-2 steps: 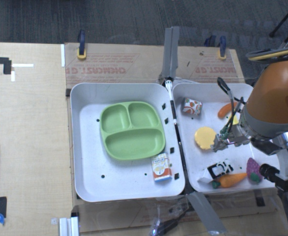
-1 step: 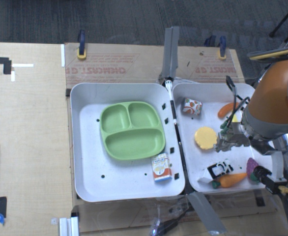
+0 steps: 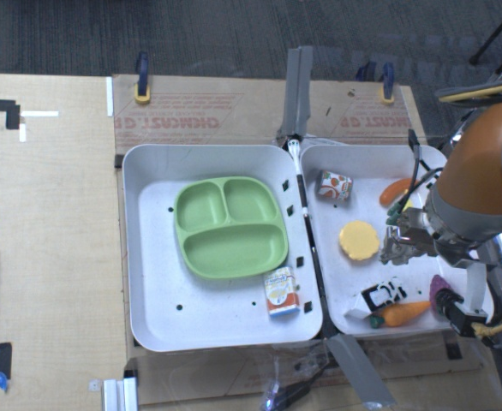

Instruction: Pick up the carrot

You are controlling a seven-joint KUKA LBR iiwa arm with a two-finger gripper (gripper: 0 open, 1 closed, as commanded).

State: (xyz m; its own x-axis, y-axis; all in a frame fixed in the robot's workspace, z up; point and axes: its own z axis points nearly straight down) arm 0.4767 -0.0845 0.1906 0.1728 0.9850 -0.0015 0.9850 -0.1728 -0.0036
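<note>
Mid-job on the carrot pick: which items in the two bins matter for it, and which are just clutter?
Job:
carrot, near the right bin's front edge
gripper, above the right bin

Clutter:
green tray, left bin
small carton, left bin
yellow disc, right bin
small can, right bin
orange item near the arm, partly hidden
black-and-white item beside the carrot

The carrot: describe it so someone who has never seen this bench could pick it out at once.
Take the right bin of the two white ones and go to its near edge. The carrot lies there on its side, beside a small black-and-white item. It is long and tapered with a green tip, unlike the round yellow piece mid-bin; another orange item sits further back, by the gripper.
</note>
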